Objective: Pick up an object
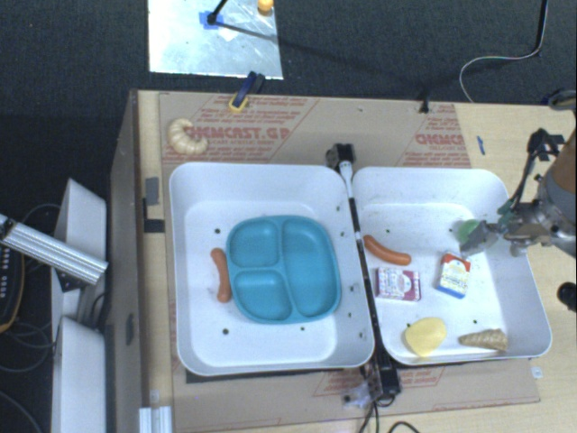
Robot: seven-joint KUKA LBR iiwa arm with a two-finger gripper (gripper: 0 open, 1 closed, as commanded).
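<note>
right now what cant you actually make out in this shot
- Gripper: blurred in the camera view, so its fingers and whether anything sits between them can't be read.
- Arm: cut off by the right edge of the camera view.
- Red-and-white packet and small carton in the right bin: print too small to read.
- Sausage in the left bin: touching the blue tray or just beside it, unclear.

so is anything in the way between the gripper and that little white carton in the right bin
Nothing visible stands between them. The gripper hangs over the right bin, and the white carton lies just below it in the view with bare bin floor between. The red packet and the sausage lie off to the side.
</note>
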